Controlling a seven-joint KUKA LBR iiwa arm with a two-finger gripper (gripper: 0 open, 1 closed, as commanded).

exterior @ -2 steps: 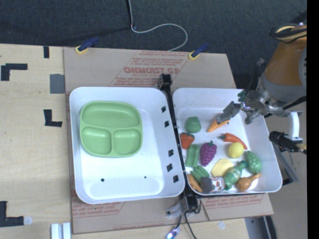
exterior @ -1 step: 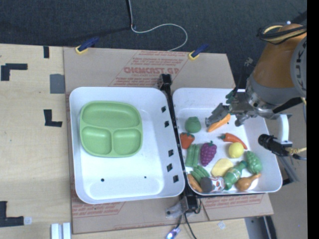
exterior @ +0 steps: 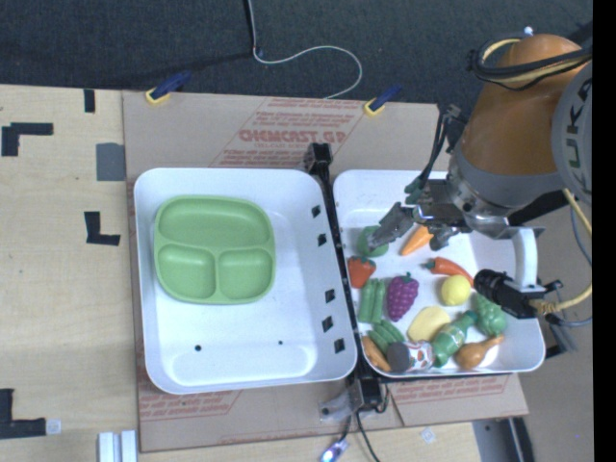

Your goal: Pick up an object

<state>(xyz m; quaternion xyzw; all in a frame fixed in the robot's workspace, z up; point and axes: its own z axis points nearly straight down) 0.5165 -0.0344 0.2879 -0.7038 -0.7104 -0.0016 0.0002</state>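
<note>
Orange toy carrot [exterior: 416, 241] lies in the right bin [exterior: 525, 359], just under the gripper [exterior: 409, 221].
Fingers look spread with nothing between them, so the step seems to be the approach; next would be lowering to straddle the carrot and closing. Purple grapes [exterior: 401, 296], yellow lemon [exterior: 455, 291] and other toy food crowd nearby; a green plate [exterior: 214, 249] sits in the left bin [exterior: 231, 369].

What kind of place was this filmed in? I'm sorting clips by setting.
Probably a robotics lab test bench: a robot arm reaches over two white bins, one holding a green divided plate, the other plastic toy food such as purple grapes, with black tape markers on the wooden benchtop.
</note>
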